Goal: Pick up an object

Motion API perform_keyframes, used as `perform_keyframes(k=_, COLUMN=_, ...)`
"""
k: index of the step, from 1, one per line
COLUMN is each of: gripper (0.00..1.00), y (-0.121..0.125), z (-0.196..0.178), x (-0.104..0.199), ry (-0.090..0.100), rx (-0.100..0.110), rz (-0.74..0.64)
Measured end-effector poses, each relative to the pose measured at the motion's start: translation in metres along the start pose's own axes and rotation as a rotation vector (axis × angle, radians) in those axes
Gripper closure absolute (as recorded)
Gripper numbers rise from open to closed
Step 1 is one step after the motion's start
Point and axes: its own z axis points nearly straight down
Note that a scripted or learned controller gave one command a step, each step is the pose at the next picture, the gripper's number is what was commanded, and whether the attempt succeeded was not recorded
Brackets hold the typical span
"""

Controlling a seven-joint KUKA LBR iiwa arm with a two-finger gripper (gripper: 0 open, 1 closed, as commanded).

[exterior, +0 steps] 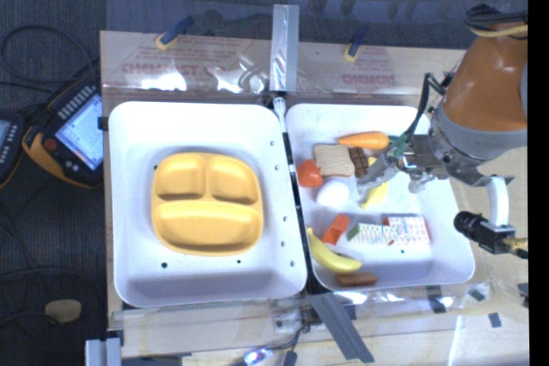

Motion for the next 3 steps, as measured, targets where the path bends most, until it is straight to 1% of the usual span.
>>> perform_keyframes(k=1, gripper=0.00, y=0.056, z=0.091, x=-0.008, ry=0.000, rx=-0.002, rz=-0.271)
perform_keyframes(k=2, gripper=0.00, y=0.099, z=0.155, x=-0.033, ry=0.000, rx=-0.004, rz=-0.193)
perform_keyframes(k=3, gripper=1.00, y=0.100, z=0.148, x=-0.033, ry=0.003, rx=-0.002, rz=-0.194)
